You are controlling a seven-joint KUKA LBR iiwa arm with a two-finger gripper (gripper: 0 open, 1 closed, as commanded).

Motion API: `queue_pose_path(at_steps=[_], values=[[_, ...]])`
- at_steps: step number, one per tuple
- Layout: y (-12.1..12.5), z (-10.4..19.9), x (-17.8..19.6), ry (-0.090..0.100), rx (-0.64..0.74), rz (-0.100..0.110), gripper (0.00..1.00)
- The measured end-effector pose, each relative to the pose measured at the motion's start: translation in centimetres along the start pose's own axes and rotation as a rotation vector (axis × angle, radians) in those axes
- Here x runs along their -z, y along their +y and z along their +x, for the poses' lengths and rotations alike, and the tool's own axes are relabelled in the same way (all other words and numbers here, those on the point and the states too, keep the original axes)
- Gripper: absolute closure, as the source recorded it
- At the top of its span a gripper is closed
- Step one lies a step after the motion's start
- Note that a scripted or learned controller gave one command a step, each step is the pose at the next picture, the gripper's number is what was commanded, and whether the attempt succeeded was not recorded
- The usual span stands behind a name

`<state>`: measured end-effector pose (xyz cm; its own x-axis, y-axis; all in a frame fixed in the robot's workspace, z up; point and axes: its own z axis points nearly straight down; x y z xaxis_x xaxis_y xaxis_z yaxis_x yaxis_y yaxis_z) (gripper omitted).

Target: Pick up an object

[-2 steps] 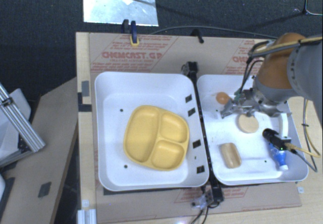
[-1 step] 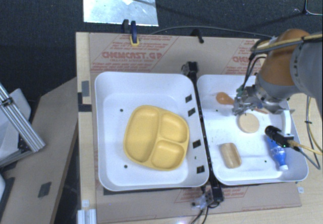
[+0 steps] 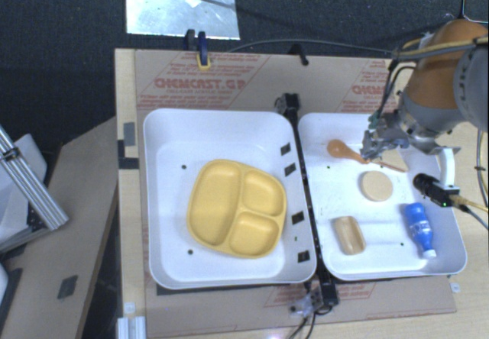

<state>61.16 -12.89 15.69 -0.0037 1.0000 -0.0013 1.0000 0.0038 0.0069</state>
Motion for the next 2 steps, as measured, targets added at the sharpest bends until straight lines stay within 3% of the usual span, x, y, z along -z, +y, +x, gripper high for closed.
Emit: queue_pose_path(at_steps=[2], values=[[0.5, -0.1, 11.8, 0.000, 0.001, -0.001, 1.00]])
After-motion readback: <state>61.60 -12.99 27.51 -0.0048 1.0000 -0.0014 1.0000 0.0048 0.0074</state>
